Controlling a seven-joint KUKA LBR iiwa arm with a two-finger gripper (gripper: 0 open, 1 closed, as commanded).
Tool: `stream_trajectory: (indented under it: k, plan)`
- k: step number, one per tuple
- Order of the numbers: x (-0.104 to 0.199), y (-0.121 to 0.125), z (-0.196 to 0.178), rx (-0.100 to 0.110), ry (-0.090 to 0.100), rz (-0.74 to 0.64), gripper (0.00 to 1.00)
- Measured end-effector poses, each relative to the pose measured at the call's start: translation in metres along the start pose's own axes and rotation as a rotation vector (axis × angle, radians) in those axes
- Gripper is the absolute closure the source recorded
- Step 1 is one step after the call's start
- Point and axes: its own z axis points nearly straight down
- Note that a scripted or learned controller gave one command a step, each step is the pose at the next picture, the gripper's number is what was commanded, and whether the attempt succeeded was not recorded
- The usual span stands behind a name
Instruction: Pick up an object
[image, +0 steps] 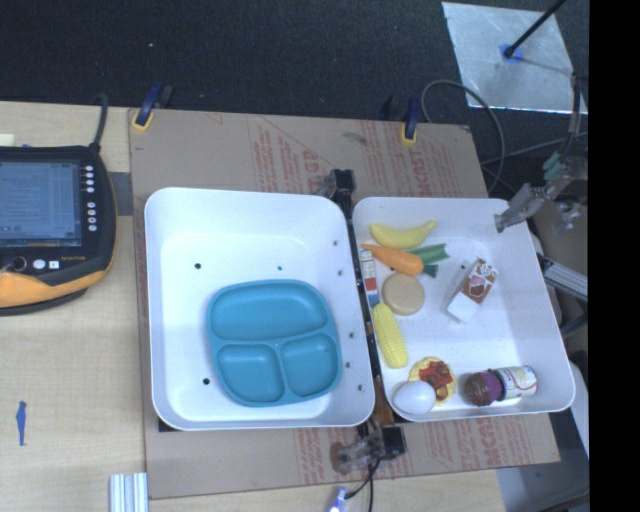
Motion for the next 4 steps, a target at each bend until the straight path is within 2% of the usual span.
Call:
stream_trajectory:
  k: [1,2,3,4]
  plan:
    - [0.026,0.014,0.152,-0.001,0.0,-0.002,0.0]
    - [0.0,0.007,0.175,-0.002,-0.001,-0.002,0.0]
    - [0.032,-0.04,0.185,0.001,0.001,-0.001,0.0]
    - [0.03,-0.04,0.174,0.002,-0.002,-0.004,1.0]
